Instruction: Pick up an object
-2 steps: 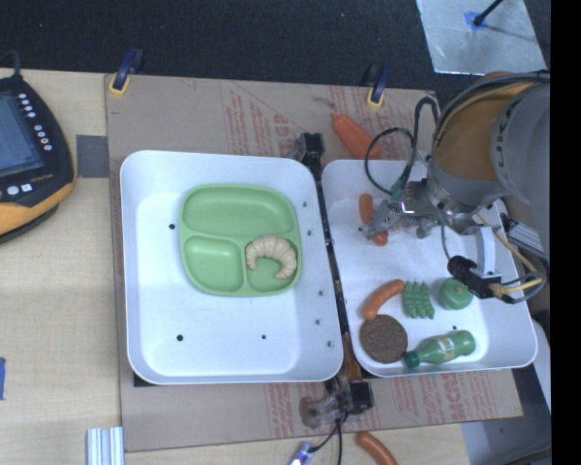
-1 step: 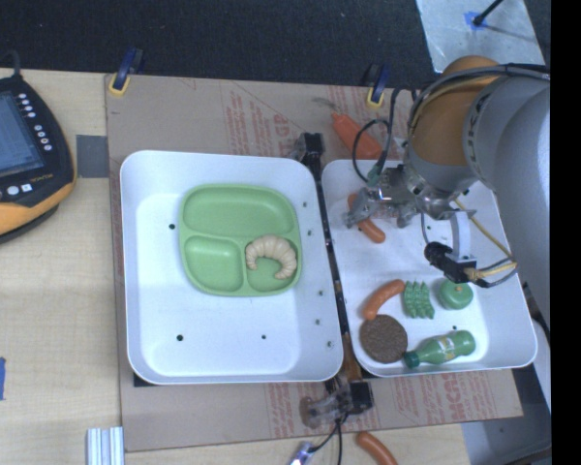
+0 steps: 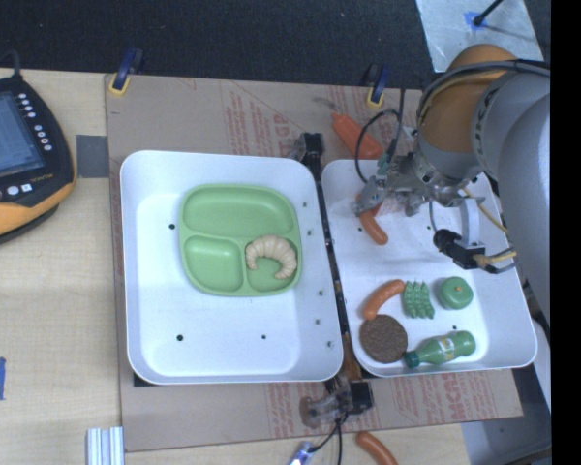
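At the frame's lower right, the right bin [image 3: 523, 356] holds a green bottle [image 3: 439, 350], a brown cookie [image 3: 382, 337] and a sausage [image 3: 382, 297]. Higher up, the hand [image 3: 378, 204] hangs over a small sausage [image 3: 373, 227]; whether it is open or closed cannot be told. A good grasp needs the hand centred across that sausage's narrow width.

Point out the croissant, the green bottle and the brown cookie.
croissant [image 3: 273, 254]: camera view, middle of its curved body.
green bottle [image 3: 446, 348]: camera view, its body.
brown cookie [image 3: 382, 337]: camera view, centre of its top.
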`<act>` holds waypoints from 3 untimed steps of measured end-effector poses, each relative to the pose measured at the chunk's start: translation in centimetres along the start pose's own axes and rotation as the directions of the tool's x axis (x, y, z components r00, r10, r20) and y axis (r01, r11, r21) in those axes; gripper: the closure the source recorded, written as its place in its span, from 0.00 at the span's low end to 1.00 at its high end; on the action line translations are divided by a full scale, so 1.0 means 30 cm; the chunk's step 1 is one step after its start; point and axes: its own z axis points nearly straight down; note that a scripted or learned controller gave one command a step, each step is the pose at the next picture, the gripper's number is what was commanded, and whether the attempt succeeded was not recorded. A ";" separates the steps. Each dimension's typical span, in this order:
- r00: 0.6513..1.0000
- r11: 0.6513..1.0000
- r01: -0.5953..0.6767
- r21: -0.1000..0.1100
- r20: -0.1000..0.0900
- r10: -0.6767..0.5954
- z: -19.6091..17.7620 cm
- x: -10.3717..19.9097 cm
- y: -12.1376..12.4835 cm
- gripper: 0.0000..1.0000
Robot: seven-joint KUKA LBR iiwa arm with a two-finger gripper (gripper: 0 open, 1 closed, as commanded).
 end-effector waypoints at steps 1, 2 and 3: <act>1.000 1.000 0.002 0.001 0.001 -0.002 0.001 0.045 -0.059 0.00; 1.000 1.000 0.000 -0.001 0.000 0.000 0.000 -0.022 0.001 0.00; 1.000 1.000 0.003 0.001 0.000 -0.003 -0.034 -0.022 0.000 1.00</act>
